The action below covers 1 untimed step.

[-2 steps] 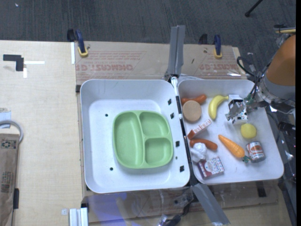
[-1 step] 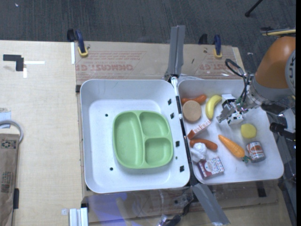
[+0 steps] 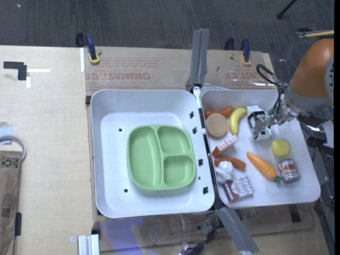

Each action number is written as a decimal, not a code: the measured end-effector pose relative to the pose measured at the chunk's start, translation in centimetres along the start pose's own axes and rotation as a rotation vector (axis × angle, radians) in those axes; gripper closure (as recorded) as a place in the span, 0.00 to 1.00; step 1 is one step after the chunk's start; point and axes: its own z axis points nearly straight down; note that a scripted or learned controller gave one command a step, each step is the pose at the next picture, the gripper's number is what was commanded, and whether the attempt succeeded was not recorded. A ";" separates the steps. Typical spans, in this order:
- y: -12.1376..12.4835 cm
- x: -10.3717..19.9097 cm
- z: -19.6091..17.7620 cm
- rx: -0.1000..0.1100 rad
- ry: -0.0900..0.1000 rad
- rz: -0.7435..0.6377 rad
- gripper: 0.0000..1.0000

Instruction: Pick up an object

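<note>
Yellow lemon just below-right of the tool, apart.

A green divided plate with three compartments lies in the middle of the left white bin. Behind both bins, across the upper centre, a cardboard sheet is held by blue-and-yellow clamps. A brown paper bag sits on the pale counter at the lower left edge.

Dark carpet floor; pale wooden bench.
</note>
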 end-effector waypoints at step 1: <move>3.8 1.4 -9.5 0.008 0.005 0.141 1.00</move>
